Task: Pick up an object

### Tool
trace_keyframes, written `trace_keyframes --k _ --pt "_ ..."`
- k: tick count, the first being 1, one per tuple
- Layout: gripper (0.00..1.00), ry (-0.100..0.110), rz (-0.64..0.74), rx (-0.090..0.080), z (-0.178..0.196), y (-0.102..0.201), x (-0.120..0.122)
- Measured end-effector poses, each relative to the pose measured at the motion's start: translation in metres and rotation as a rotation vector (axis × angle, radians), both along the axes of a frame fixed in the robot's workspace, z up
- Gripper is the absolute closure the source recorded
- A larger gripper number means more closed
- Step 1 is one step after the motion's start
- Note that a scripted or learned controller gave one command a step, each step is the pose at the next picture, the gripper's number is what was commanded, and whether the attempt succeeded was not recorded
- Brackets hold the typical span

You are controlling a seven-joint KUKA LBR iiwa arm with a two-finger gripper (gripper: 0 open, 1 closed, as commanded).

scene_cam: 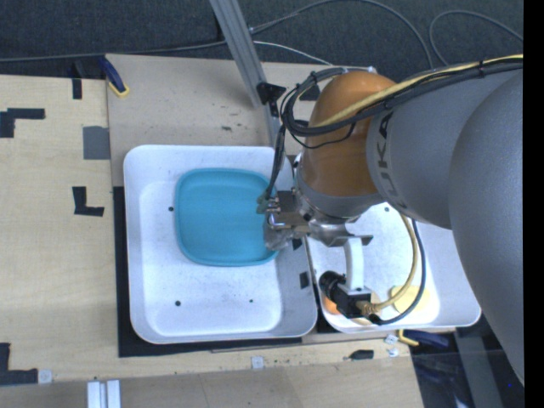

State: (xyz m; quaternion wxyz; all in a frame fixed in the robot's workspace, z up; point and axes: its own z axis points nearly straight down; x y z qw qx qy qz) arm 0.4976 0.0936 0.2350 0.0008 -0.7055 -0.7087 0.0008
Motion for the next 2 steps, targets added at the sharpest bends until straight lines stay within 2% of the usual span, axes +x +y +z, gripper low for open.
trace_keyframes --k 1,2 --pt "1.0 -0.001 -0.003 0.0 0.0028 0.0069 -0.0078" --pt "0.0 -0.001 -0.004 0.0 0.0027 0.0066 -0.0077"
